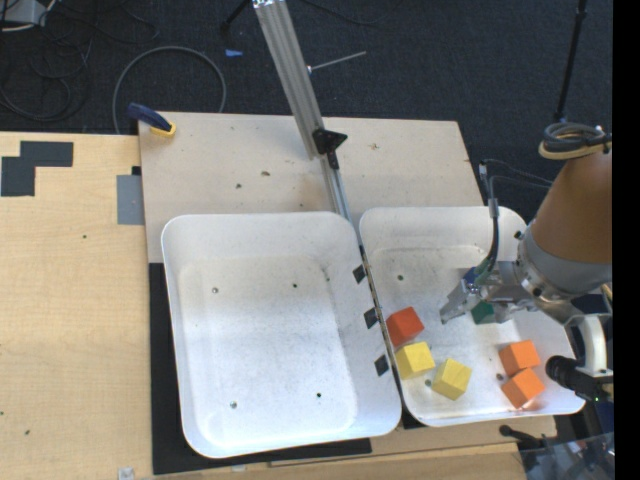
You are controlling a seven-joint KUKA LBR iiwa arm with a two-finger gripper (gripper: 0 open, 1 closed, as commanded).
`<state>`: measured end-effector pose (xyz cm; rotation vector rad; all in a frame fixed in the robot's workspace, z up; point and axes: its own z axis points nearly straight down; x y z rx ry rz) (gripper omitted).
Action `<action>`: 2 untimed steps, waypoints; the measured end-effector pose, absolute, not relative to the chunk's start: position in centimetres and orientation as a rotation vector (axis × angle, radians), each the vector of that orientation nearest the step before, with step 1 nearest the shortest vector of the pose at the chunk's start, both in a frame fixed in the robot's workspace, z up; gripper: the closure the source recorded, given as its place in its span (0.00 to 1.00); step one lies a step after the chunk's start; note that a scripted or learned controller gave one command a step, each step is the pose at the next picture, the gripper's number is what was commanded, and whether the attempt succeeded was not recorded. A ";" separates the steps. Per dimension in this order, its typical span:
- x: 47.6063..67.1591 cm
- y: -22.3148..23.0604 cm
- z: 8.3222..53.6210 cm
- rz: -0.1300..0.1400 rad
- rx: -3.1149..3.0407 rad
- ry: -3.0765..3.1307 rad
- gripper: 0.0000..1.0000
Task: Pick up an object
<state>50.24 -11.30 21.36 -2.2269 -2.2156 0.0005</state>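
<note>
Between the pincer's fingers sits a small green block, gripped just above the floor of the right bin. Left of the pincer lies a red-orange cube; two yellow blocks lie below-left, and two orange cubes lie below-right.

— What's on my counter?
— I see the left bin resting on it, the right bin touching that bin's right side, and a blue clamp beyond the left bin, at the counter's far corner.
</note>
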 end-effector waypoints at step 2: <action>58.8 -14.4 9.1 -0.004 -2.218 -2.227 0.00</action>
